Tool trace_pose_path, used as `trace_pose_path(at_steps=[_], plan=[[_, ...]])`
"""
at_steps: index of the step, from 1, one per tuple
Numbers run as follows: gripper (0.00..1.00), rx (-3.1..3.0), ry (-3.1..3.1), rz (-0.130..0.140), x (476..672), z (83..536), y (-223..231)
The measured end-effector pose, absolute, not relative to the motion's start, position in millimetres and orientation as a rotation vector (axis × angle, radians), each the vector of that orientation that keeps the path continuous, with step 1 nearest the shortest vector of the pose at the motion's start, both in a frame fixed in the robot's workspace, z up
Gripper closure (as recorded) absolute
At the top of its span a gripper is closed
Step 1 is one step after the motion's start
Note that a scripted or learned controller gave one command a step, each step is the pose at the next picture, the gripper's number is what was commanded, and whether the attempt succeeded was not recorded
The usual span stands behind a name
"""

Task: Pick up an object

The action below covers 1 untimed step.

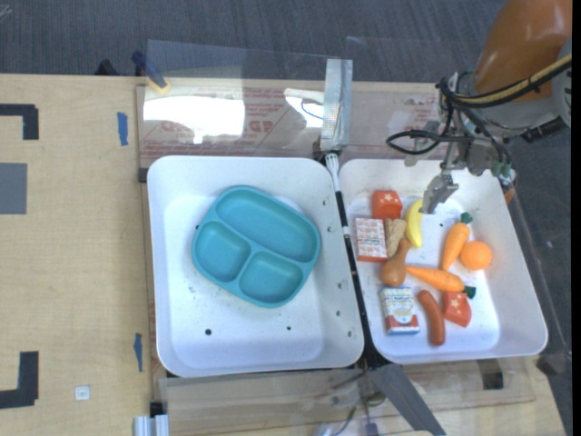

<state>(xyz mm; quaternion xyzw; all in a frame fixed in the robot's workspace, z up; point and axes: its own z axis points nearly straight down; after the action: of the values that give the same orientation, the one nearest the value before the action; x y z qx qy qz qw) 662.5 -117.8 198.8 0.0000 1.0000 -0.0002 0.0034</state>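
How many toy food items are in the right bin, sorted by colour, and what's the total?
Right bin:
Orange: 3 (upright carrot, lying carrot, orange fruit)
Red: 3 (red box, sausage, strawberry)
Yellow: 1 (banana)
Brown: 1 (drumstick)
Red-and-white packets: 2 (upper packet, lower packet)
Total: 10

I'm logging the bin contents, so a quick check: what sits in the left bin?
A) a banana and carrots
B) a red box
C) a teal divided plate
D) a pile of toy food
C: the teal divided plate lies alone in the left bin; the toy food lies in the right bin.
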Motion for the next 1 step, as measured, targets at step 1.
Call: trace_pose_path(at_steps=[1], plan=[[0.0, -0.221, 3.121, -0.003, 614.7, 98.5, -122.9]])
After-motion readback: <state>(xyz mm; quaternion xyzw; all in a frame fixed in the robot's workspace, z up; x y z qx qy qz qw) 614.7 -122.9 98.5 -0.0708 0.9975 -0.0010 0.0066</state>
